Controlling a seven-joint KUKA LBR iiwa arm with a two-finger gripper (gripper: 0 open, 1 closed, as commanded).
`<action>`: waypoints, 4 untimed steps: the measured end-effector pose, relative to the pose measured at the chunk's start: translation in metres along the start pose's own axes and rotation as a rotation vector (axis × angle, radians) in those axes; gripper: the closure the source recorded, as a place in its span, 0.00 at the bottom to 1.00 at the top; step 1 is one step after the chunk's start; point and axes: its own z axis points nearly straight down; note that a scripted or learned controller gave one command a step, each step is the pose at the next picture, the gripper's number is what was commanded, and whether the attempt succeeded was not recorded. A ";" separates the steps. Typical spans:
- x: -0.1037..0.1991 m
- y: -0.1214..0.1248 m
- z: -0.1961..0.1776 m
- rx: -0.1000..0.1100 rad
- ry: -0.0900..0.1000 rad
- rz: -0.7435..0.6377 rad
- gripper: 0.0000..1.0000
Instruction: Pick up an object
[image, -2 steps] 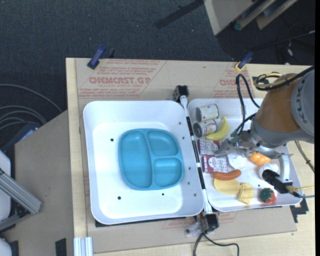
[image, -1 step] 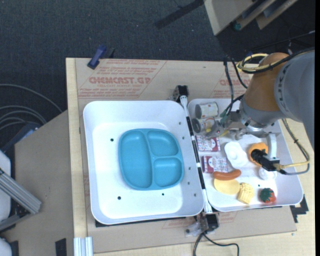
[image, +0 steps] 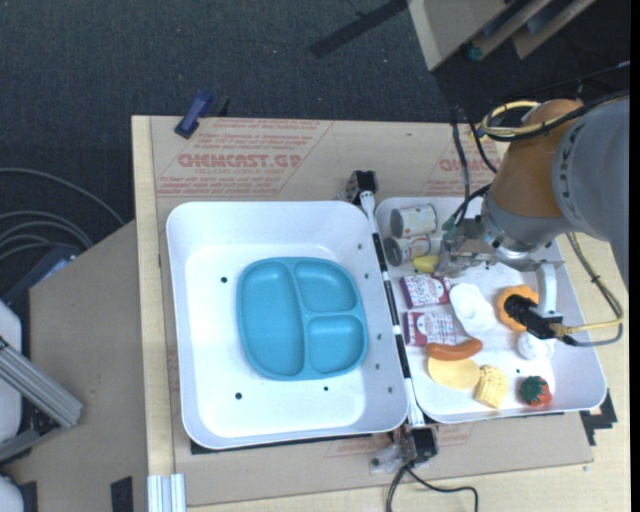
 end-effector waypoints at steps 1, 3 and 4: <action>0.000 0.000 0.000 0.001 0.000 0.000 0.00; -0.040 0.057 0.006 0.022 -0.001 -0.003 1.00; -0.040 0.058 0.006 0.019 -0.001 -0.002 0.00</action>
